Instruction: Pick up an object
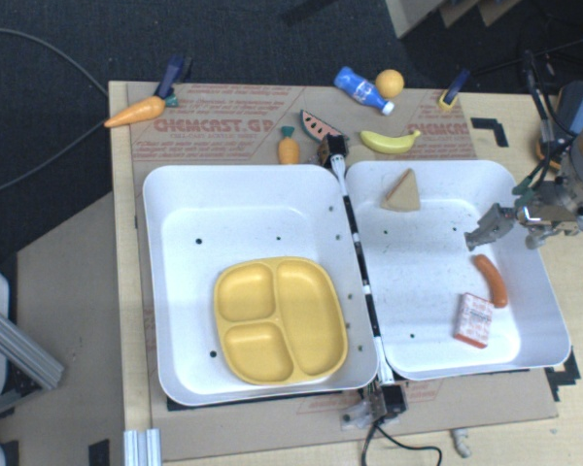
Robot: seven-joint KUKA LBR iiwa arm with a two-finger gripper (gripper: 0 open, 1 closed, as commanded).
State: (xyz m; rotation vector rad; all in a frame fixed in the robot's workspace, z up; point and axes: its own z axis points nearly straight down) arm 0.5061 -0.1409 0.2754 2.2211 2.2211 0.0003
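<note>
The right bin (437, 357) holds three things. A tan wedge (403, 191) lies near its back wall, an orange sausage (491, 280) towards the right wall, and a red and white packet (474, 319) just in front of the sausage. My gripper (510, 235) hangs over the right side of this bin, slightly behind and above the sausage. Its fingers are spread open with nothing between them. The left bin (175, 212) holds a yellow divided plate (280, 318).
Toys lie on the board behind the bins: a carrot (136, 113), a watermelon slice (317, 124), a small orange fruit (289, 149), a banana (389, 142), a blue bottle (361, 89) and an orange ball (390, 83). The arm's wrist and cables stand at the right edge.
</note>
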